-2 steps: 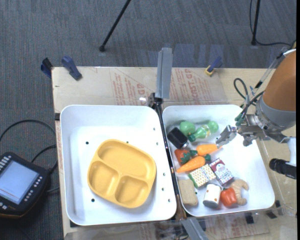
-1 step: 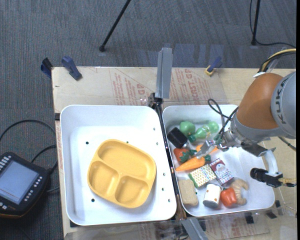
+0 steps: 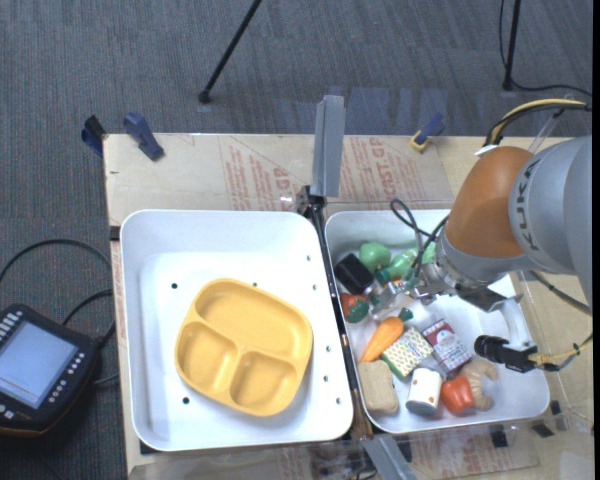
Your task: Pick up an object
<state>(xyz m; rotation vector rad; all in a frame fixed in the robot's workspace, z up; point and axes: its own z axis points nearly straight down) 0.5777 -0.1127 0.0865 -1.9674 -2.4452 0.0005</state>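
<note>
Tool point(image 3: 402, 286) above carrot point(image 3: 382, 338) (orange, tapered)

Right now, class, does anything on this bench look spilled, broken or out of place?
Nothing stands out. The yellow divided plate lies flat in the left bin, turned a little askew. The toy food, such as the carrot, sits jumbled but contained in the right bin.
</note>
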